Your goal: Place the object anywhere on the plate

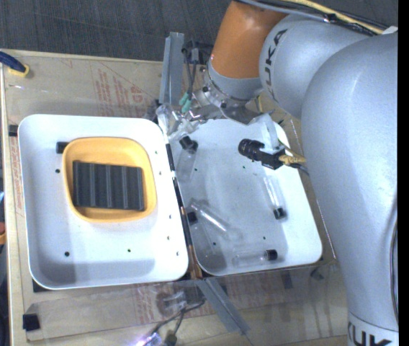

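Plywood bench (pixel 82 85) carries two shallow white bins. Left bin (pixel 39 251) holds a smooth yellow plate (pixel 78 157) with rounded corners and a dark ribbed centre. Right bin (pixel 302 244) has clear tubes (pixel 273 193) scattered about. Gripper (pixel 179 121) sits at its top-left corner; I cannot tell its grip.

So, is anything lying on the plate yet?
No, the yellow plate in the left bin carries just its own dark ribbed centre.

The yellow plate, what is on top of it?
On the yellow plate in the left bin lies a dark ribbed block, filling its middle. The block hides whatever is beneath it. The arm is over the right bin.
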Robot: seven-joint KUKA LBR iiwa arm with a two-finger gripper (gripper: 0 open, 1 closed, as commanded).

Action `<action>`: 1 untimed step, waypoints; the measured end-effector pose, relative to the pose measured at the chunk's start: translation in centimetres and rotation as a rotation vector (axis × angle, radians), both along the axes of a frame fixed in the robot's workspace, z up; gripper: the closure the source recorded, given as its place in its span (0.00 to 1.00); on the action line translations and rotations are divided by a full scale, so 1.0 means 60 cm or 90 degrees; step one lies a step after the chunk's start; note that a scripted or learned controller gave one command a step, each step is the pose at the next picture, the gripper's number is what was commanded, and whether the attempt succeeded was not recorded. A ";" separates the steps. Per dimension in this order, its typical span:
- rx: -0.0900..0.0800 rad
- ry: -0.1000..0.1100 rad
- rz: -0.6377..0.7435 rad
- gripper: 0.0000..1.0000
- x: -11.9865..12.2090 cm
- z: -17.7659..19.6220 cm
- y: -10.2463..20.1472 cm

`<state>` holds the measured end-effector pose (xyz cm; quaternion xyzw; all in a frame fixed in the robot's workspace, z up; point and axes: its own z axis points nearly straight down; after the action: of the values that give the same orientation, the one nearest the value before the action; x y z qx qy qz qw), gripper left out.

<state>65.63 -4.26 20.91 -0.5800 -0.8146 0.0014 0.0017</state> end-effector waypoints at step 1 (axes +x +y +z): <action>0.001 0.001 0.127 1.00 -0.044 -0.013 0.019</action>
<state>63.02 -3.12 20.16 -0.4962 -0.8682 0.0017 0.0025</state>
